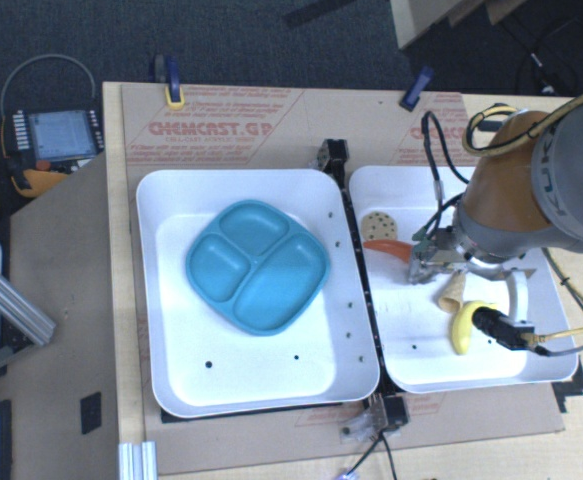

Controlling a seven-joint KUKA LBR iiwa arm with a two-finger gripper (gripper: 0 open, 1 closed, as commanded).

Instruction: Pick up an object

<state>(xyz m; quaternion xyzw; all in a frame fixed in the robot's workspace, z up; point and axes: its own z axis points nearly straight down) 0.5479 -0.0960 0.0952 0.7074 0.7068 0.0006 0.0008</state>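
Observation:
The right bin [411,353] holds a round tan cookie [376,225], an orange-red carrot-like piece [389,249], a tan cone-shaped piece [453,289] and a yellow banana [461,328]. My gripper [423,265] is low in this bin, just right of the orange-red piece and left of the cone piece. The grey and orange arm [516,193] covers the bin's far right part. Nothing can be seen held in the gripper.
The left bin [171,358] carries a blue divided plate [259,265] near its middle. A black clamp [333,154] sits between the bins at the back. Cables [436,158] loop off the arm over the right bin's rear.

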